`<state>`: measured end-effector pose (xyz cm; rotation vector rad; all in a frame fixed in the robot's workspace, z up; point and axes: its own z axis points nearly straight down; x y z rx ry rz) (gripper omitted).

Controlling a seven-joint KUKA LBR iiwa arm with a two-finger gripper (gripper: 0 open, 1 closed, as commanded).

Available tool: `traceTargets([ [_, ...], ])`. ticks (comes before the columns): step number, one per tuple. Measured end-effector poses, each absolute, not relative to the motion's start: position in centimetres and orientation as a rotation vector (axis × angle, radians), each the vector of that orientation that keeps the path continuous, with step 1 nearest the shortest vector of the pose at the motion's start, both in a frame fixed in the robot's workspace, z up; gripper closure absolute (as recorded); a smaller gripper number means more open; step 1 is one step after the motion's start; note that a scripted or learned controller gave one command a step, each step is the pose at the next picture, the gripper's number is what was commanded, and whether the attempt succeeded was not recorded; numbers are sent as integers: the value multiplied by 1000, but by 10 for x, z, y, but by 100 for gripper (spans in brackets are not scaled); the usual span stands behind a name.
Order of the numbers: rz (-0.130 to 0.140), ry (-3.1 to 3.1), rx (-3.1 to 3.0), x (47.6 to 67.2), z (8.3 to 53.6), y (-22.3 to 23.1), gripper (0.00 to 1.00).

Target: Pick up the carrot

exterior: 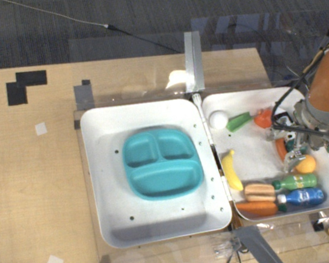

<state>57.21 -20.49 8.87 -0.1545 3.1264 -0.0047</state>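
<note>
The carrot (262, 119), an orange stub with a green top (238, 122), lies near the back of the right bin (248, 146). My gripper (290, 151) hangs low over the right side of that bin, in front of and to the right of the carrot. A slim red-orange piece (281, 147) lies right against the gripper's left side. The wrist body hides what is directly beneath the gripper.
Also in the right bin are a white ball (218, 119), a banana (231, 171), a yellow-orange fruit (306, 165), a hot dog (259, 190), a long orange piece (257, 208), a green bottle (297, 183) and a blue bottle (302, 198). The left bin (105, 166) holds a teal divided plate (160, 162).
</note>
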Motion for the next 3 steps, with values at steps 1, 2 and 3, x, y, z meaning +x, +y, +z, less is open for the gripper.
traceTargets([
  [1, -5, 3126, -155, 572, 89, -205, 0],
  [2, -5, 3126, -155, 572, 89, -205, 0],
  [3, -5, 3126, -155, 572, 89, -205, 0],
])
